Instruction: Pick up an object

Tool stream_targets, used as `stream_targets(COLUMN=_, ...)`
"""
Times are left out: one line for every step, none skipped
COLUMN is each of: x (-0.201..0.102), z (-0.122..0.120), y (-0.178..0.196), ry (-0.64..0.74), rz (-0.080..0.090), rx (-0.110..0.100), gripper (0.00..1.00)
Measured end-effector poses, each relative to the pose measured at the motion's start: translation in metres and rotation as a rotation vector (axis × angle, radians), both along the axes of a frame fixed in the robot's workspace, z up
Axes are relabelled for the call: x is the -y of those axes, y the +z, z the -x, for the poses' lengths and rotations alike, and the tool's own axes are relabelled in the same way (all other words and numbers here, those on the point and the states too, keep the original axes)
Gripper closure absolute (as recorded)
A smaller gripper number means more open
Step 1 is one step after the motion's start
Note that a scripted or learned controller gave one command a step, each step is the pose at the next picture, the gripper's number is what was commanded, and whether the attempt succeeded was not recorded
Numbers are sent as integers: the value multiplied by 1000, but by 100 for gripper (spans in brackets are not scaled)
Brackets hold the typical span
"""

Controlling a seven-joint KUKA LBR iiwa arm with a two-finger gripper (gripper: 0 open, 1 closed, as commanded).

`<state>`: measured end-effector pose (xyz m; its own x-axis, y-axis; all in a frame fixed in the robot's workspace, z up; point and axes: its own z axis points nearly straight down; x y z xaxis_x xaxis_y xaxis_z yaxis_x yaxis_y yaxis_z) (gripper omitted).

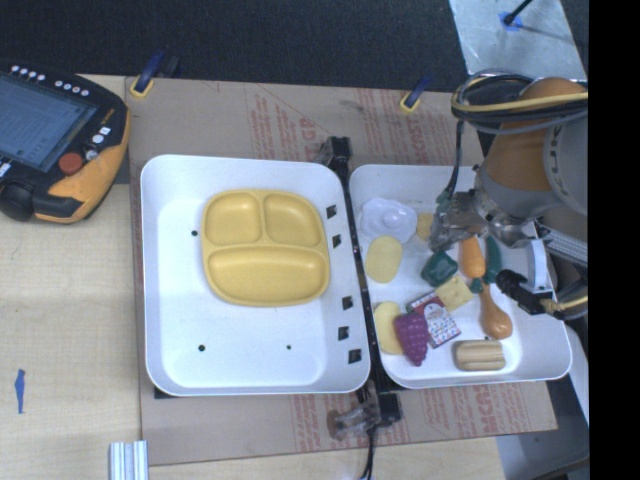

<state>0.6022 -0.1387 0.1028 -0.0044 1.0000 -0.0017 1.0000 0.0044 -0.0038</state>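
Cardboard covers the tabletop (90, 298), on which two shallow white bins sit side by side against a dark floor. The right bin (545, 368) holds the pile of toy food from which one object is to be taken. Nearest the pincer (452, 230) is a dark green piece (438, 267), lying just below and slightly left of the tips in this view, with an orange carrot (472, 257) touching it on the right, its long axis running roughly up and down the picture. A pale yellow block (455, 293) sits just under them. Whether the pincer is apart or together cannot be told: its metal tips are small, blurred and seen against clutter, and nothing is visibly clamped between them.

Farther out lie a yellow oval piece (383, 258), a clear crumpled wrapper (388, 216), a bunch of purple grapes (411, 334), a small printed card (437, 319), a brown pear-shaped piece (494, 317) and a tan bread roll (479, 354) along the bin's near wall. The arm (525, 148), grey with an orange band, leans in over the bin's upper right corner. The left bin (170, 358) holds a yellow divided plate (266, 246). A control tablet (55, 138) rests at the far left.

Judged from this layout, the coming move is a short descent onto the green piece or the carrot; crowding makes a clean grasp uncertain.
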Motion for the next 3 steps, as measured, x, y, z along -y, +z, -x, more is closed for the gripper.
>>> stream_targets(x=0, z=0, y=0, ry=0, rz=1, rx=-1, gripper=0)
stream_targets(x=-36, z=40, y=-12, ry=2, rz=-4, rx=-5, gripper=0)
stream_targets(x=-25, z=8, y=-10, ry=1, rz=-1, rx=4, gripper=0)
